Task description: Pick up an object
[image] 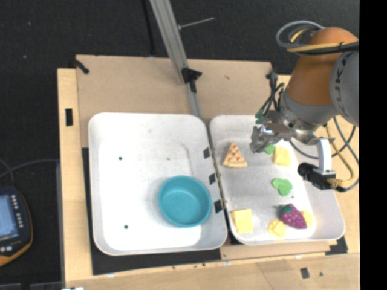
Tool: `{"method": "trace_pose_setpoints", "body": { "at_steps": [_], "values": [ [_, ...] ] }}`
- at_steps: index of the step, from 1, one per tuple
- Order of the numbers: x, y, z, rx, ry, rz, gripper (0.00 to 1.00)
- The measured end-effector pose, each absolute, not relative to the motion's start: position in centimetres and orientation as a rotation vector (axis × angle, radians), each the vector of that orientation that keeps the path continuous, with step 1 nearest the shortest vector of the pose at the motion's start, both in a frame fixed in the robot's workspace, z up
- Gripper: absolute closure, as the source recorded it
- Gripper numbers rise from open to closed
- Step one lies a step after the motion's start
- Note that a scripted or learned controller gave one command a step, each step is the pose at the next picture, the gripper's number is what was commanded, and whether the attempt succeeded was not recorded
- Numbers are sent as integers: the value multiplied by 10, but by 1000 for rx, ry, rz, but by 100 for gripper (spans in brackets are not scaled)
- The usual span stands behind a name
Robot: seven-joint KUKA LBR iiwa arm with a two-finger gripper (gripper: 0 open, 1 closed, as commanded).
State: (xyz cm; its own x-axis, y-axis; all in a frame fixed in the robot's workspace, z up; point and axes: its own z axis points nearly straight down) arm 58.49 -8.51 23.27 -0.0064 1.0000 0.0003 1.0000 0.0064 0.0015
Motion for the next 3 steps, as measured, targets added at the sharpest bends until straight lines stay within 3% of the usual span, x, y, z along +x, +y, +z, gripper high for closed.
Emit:
{"method": "trace_pose_setpoints", "body": {
  "at_steps": [3],
  "values": [
    [547, 73, 246, 2211, 2231, 6, 100]
  ]
}}
